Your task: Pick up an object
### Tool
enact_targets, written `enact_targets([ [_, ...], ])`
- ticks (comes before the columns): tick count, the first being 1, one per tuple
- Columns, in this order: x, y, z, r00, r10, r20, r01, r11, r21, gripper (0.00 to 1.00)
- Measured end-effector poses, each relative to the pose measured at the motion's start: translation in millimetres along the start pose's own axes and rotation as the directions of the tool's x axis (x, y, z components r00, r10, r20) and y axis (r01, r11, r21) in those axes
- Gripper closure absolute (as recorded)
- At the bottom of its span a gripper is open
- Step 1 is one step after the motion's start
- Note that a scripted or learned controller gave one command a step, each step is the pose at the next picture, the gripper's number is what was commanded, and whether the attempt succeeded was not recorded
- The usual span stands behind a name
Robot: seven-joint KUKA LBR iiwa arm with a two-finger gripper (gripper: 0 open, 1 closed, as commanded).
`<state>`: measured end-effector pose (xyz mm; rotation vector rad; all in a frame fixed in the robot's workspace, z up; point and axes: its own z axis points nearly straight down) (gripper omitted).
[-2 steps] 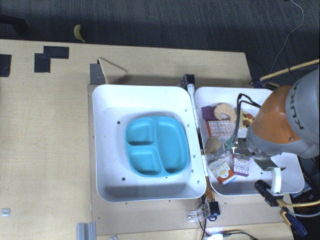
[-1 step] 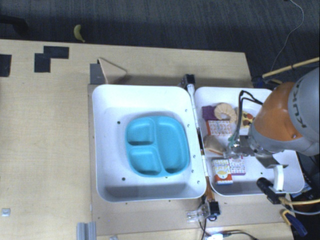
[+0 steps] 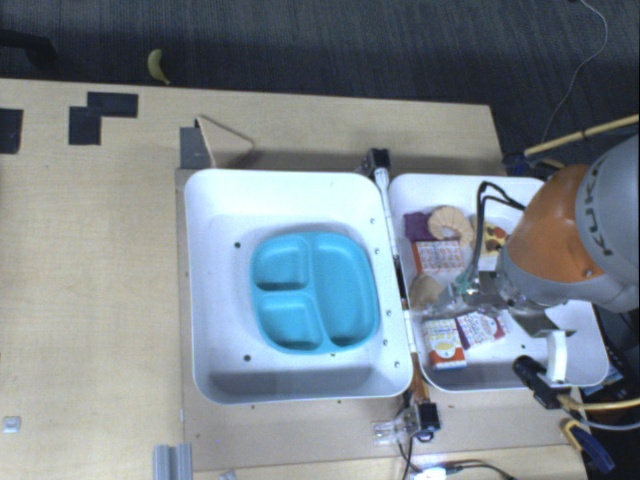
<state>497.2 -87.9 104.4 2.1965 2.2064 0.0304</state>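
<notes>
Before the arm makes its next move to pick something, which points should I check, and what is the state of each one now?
1. Tool is over the right bin: ok.
2. Items within reach, such as the small carton and the round brown item: ok.
3. An item held by the tool: cannot tell.
4. Blue tray lies in the left bin, away from the arm: ok.
5. Black cable near the orange band: cannot tell if it snags.

Two white bins (image 3: pixel 205 268) side by side; one blue tray (image 3: pixel 315 290), three compartments, in the left bin; three small cartons (image 3: pixel 443 343) and one round bun (image 3: pixel 452 224) in the right bin; one arm (image 3: pixel 565 243) at right
</notes>
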Motion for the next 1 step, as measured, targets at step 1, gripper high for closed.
enact_targets([
  [1, -0.2, 2.1, -11.0, 1.0, -0.004, 0.002, 0.004, 1.0, -0.005, 1.0],
])
